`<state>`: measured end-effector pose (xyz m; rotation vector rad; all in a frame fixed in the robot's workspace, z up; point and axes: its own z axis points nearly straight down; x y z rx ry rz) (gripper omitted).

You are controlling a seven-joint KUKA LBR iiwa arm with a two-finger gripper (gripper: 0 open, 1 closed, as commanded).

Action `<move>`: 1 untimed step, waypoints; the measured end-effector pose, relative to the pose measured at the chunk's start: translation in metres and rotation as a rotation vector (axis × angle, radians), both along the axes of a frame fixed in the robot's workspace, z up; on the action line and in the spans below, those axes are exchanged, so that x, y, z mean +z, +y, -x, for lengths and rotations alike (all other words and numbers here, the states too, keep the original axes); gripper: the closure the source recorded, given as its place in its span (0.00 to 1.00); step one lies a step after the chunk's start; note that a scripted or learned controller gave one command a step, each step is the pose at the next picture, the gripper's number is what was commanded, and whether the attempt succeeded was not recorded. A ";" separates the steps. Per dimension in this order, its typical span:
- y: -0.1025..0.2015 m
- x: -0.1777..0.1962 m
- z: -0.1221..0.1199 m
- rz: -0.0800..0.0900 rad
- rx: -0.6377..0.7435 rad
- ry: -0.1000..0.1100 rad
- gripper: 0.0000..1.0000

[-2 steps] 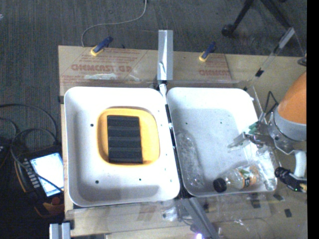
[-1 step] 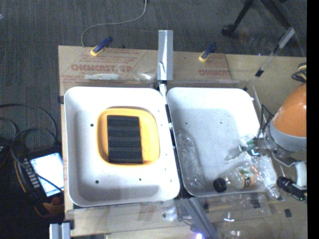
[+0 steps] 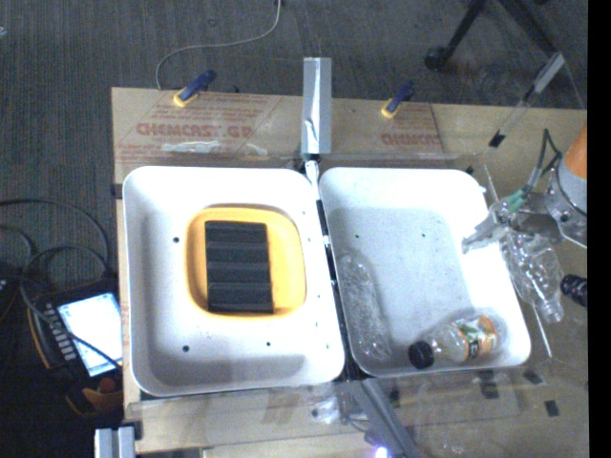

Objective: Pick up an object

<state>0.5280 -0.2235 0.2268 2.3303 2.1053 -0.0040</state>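
Observation:
My gripper [image 3: 489, 227] hangs over the right rim of the right bin [image 3: 410, 184], below the arm's orange band [image 3: 579, 156]. A crumpled clear plastic bottle [image 3: 537, 273] sits just beneath and to the right of it, across the bin's rim; I cannot tell whether it is gripped. A small bottle with a black cap and an orange-green label [image 3: 458, 342] lies in the bin's front right corner. Another clear bottle [image 3: 361, 299] lies along that bin's left wall. In the left bin [image 3: 153, 284] rests a yellow block with a black ridged top [image 3: 243, 263].
An upright metal post [image 3: 316, 108] stands behind the seam between the bins. Two yellow-blue clamps [image 3: 194, 88] [image 3: 397, 99] hold the cardboard sheet at the back. A device with a lit screen [image 3: 81, 327] lies on the floor to the left.

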 end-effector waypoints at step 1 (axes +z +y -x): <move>0.009 0.012 0.044 -0.001 0.074 0.001 0.00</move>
